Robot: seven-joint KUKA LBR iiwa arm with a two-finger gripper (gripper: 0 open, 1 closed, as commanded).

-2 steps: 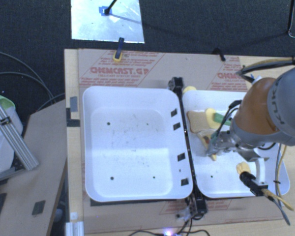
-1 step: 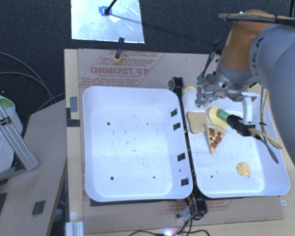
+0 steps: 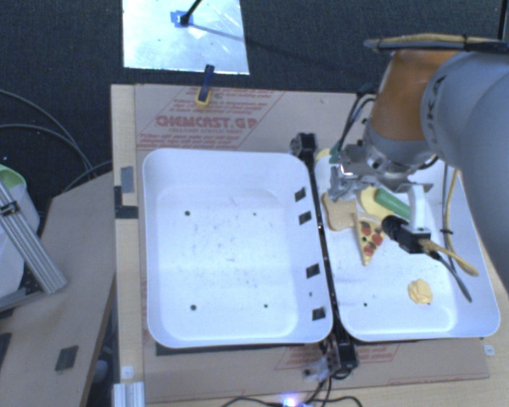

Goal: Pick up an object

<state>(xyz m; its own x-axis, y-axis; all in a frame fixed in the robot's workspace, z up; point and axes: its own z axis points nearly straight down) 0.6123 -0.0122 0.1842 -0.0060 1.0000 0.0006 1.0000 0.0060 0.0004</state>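
My gripper [image 3: 342, 183] hangs low over the far left corner of the right bin [image 3: 475, 312], under the grey arm with its orange band. Directly below it lies a tan flat piece [image 3: 339, 212]. A pizza slice toy [image 3: 370, 237] lies just right of that piece. A yellow and green item [image 3: 383, 200] sits close to the gripper's right side. Toward the front of the bin rests a small yellow lump [image 3: 419, 292]. A thin utensil [image 3: 455, 267] lies near the bin's right side. I see nothing held between the fingers.
The left bin [image 3: 157, 227] sits beside the right one, with a black divider strip [image 3: 321, 253] between them. Both stand on a cardboard sheet [image 3: 208, 117]. A shiny metal plate [image 3: 185, 24] lies behind it, and an aluminium frame [image 3: 21, 236] stands at the far left.
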